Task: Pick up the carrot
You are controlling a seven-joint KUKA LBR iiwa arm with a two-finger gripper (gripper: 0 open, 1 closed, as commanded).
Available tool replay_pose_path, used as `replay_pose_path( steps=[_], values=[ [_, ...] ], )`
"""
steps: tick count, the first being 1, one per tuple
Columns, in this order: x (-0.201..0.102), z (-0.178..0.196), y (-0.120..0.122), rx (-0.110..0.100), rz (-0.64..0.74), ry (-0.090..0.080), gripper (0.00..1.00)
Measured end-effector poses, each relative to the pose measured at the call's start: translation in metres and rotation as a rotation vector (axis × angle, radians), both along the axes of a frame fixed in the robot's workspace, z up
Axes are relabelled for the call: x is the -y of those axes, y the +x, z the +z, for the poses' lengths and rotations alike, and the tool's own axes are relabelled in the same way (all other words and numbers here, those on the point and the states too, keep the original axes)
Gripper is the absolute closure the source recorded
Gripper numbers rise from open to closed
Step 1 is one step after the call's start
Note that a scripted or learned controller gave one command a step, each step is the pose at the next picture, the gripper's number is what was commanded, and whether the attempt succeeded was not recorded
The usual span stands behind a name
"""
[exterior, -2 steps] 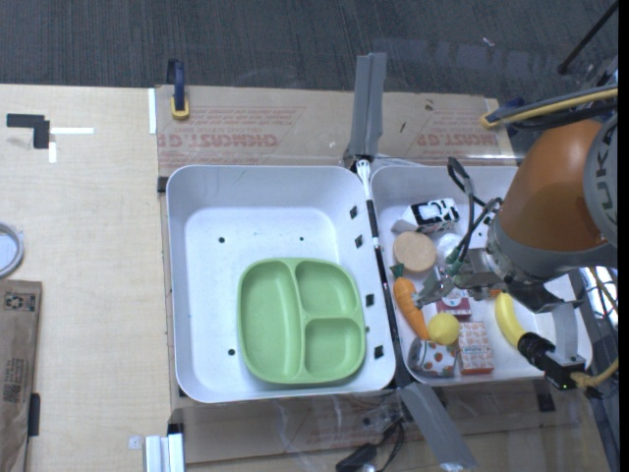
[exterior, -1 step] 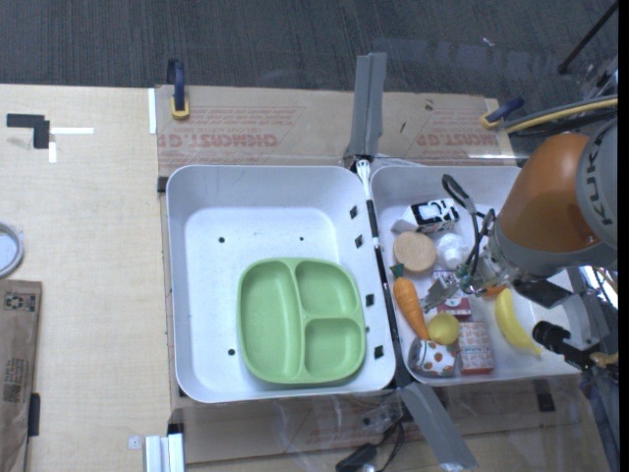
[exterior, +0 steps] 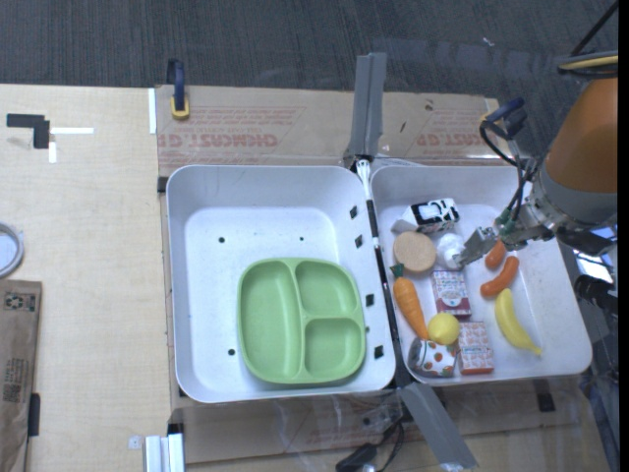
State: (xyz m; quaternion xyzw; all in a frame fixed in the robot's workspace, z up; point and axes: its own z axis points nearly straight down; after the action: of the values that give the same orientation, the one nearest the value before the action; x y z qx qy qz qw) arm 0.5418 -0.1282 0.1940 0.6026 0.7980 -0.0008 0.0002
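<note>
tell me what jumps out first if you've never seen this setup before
The big green divided plate stands out, sitting alone in the left bin. Next is the bright clutter in the right bin: the carrot by its left wall, a yellow banana toward the right, a lemon between them. The gripper hangs over that bin's upper middle, well apart from the carrot.
</note>
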Motion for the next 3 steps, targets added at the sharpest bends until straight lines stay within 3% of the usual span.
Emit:
replay_pose_path(
  steps=[1, 2, 3],
  values=[
    [0.041, 0.107, 0.065, 0.001, -0.225, -0.001, 0.00],
    [0.018, 0.013, 0.050, -0.001, -0.057, 0.001, 0.00],
    [-0.026, -0.046, 0.009, -0.002, -0.234, 0.000, 0.00]
  ],
)
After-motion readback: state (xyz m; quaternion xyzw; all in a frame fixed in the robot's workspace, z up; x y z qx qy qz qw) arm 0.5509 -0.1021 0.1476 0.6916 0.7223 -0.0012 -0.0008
